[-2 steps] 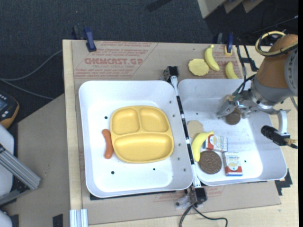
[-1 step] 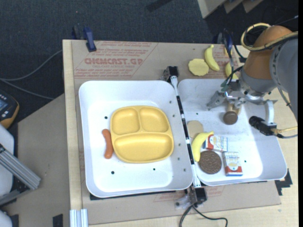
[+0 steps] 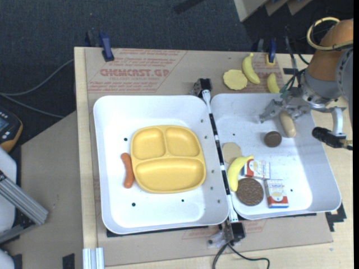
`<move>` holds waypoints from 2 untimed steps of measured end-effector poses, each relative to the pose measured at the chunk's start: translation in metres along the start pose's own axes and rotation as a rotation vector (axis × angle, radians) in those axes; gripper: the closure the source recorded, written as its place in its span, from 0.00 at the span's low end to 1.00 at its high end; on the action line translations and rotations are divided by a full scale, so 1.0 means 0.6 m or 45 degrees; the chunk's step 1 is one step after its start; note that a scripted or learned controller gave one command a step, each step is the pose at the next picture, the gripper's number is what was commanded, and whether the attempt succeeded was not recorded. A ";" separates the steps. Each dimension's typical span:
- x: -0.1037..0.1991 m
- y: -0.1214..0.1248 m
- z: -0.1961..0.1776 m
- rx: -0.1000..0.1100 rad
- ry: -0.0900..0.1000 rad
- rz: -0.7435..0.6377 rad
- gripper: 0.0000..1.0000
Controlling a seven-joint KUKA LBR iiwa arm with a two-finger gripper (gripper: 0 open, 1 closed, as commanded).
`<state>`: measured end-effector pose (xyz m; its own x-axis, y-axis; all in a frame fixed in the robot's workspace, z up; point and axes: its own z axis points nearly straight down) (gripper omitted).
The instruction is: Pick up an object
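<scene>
Small carton (image 3: 277,194) label unreadable; board (image 3: 134,72) reads "CHEMCAST GP"; claw (image 3: 279,112) spread open, holding nothing.

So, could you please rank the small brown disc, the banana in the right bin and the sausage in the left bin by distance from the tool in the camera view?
1. Small brown disc, just below the tool, right bin.
2. Banana, right bin's left edge.
3. Sausage, left bin, beside the yellow tray.

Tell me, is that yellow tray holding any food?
Empty. All three compartments of the tray show bare yellow; the sausage lies outside it, on the bin floor.
</scene>
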<state>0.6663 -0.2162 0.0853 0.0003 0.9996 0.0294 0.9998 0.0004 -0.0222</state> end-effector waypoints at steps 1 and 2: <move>-0.001 -0.073 -0.007 -0.046 -0.027 -0.009 0.00; 0.075 -0.120 -0.003 -0.043 -0.040 -0.005 0.00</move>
<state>0.5946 -0.1714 0.0898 -0.0040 1.0000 -0.0022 0.9999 0.0040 0.0113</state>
